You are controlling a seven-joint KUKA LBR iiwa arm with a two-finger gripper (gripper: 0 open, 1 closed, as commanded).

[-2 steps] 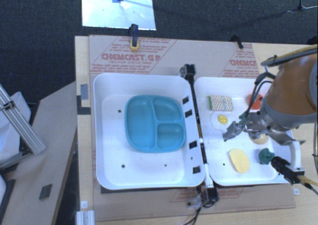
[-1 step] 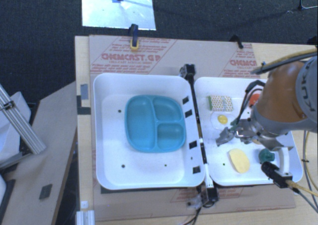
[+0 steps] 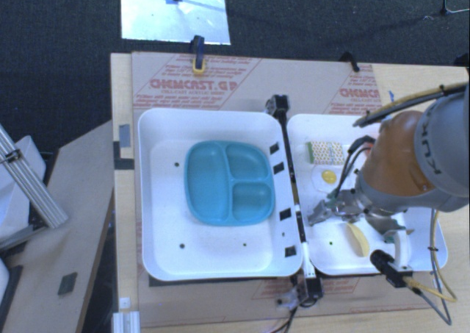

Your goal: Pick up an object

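While no single target is marked, three small things lie in the right bin [image 3: 418,262]: a pale yellow banana-like slice [image 3: 358,240] toward the bin's six o'clock edge, a fried-egg toy [image 3: 327,176] near the bin's nine o'clock side, and a green-and-white patterned rectangular piece [image 3: 326,151] toward eleven o'clock. At about ten o'clock from the banana-like slice, close to it and well below the egg, sit the metallic jaws [image 3: 328,212], slanted toward the divider between the bins; whether they are wide or narrow cannot be told from this angle, and nothing shows between them. Behind them at three o'clock, the arm's orange band [image 3: 393,156] and grey body [image 3: 444,144] cover much of the right bin. A blue divided plate [image 3: 228,181] rests at the centre of the left bin [image 3: 158,251]. Both bins stand on a board printed with red lettering [image 3: 242,74] on the desk [image 3: 121,89]. At twelve o'clock beyond the desk, a shiny sheet [image 3: 176,1] lies on dark carpet.
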